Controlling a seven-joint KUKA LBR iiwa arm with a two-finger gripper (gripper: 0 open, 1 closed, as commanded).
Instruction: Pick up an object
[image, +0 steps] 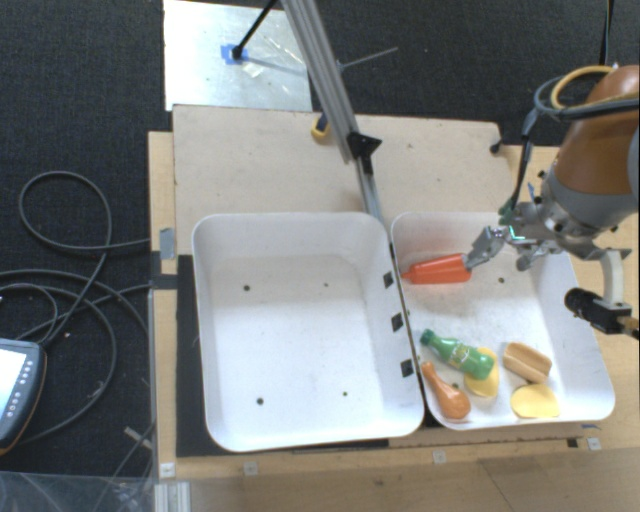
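Bench (260, 165): pale board, bearing two shallow white bins side by side. Left bin (215, 400) shows only bare white floor with a few dark specks.

Right bin (598, 385) holds all the objects. Arm (598, 150) enters from the right, orange band above the wrist, hanging over the far right part of this bin.

Gripper (487, 248) is at the far end of the right bin, pointing left. One finger (484, 246) touches the right end of the orange carrot (436, 270). Second finger not resolvable; cannot tell whether the gripper is clenched on the carrot or merely against it.

Carrot lies lengthwise left to right, near the bin's far left corner, just beside the divider between bins.

Near end of right bin, a cluster: green bottle (458, 353) tilted, touching a yellow piece (483, 382); orange drumstick-shaped item (446, 393) just beside the bottle on the near left; bread roll (527, 361) to the right; yellow disc (535, 402) just beside the roll, nearer.

A metal pole (330, 75) slants over the bench's far side.
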